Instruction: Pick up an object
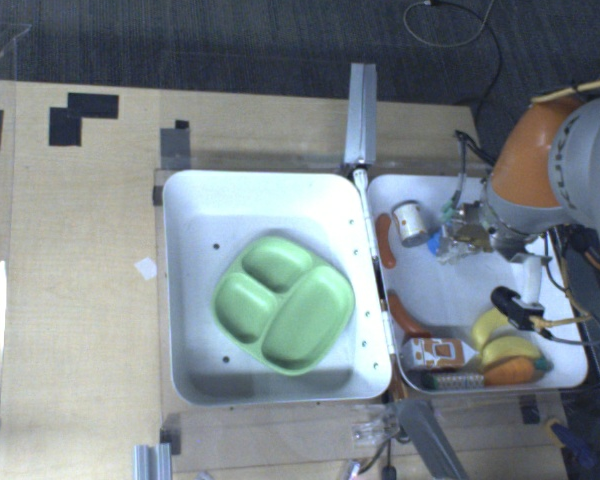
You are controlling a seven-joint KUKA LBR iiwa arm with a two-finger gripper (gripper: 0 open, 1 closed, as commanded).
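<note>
Grey arm (570, 168) with its orange band crowds the right white bin (440, 298); its gripper (465, 233), whose state cannot be told, hangs beside the small metal cup (410, 222) at upper left, which may roll away if nudged.

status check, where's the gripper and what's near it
Gripper low over right white bin, fingers unclear. Small silver metal can just beside it, not held. Yellow bananas crowd the bin's near corner.
</note>
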